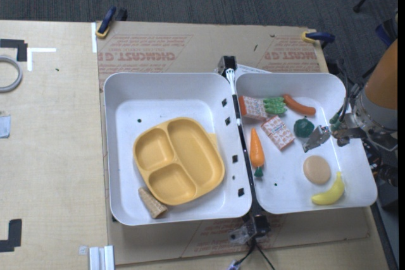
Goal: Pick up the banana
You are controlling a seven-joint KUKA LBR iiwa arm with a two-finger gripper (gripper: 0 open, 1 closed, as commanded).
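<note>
Legible markings, as I read them from my station:

1. Flat brown cardboard sheet [209, 50] under the two bins: red stamped lettering, printed twice along its far edge, upside down from my view. I make out "CHEMCAST GP" at left; the right-hand stamp appears the same.

2. Small red-and-white printed packet [278, 133] in the right bin: printing present, too small for me to read.
</note>
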